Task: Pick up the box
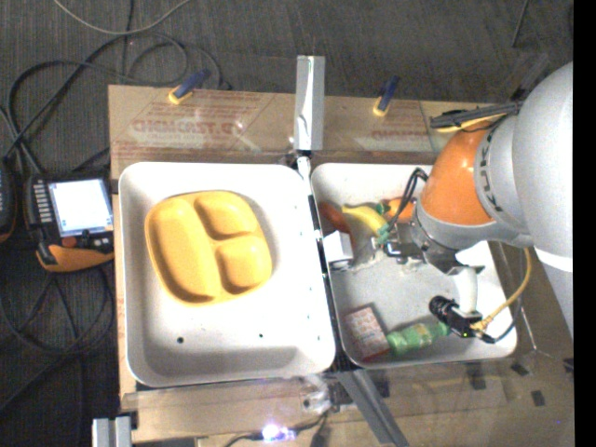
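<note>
Box (364,330) lies flat on right bin (410,177) floor, near front wall, long axis running roughly front-to-back, slightly tilted. Green bottle (416,337) just beside it on right. Gripper (384,241) sits farther back, over banana (365,218) (claw opening: cannot tell). Box lies toward front from claw. Yellow tray (210,245) in left bin.

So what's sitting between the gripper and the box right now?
Nothing: in the camera view only bare white bin floor separates the gripper from the box. The green bottle lies right of the box, off that line.
</note>
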Controlling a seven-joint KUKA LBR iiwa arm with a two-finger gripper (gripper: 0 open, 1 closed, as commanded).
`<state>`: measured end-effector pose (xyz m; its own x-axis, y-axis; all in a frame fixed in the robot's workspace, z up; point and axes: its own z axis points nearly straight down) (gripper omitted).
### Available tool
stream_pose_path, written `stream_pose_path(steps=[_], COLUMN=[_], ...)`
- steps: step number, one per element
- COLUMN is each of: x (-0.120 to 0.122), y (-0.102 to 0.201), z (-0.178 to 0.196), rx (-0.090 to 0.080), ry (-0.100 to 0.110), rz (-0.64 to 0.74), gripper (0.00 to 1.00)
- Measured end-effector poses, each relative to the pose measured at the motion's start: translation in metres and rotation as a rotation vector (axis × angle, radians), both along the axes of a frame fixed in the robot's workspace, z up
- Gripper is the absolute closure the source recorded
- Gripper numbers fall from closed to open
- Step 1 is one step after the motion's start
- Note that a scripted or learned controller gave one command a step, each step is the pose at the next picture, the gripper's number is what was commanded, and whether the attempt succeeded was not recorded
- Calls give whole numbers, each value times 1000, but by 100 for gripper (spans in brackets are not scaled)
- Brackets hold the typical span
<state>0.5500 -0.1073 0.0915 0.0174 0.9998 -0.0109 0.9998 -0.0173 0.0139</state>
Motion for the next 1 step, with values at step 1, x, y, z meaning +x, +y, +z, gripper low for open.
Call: stream_pose_path(steps=[1], x=[-3], y=[-20], z=[-1], rx=[10], ry=[-1], rz=[-6], gripper=[0])
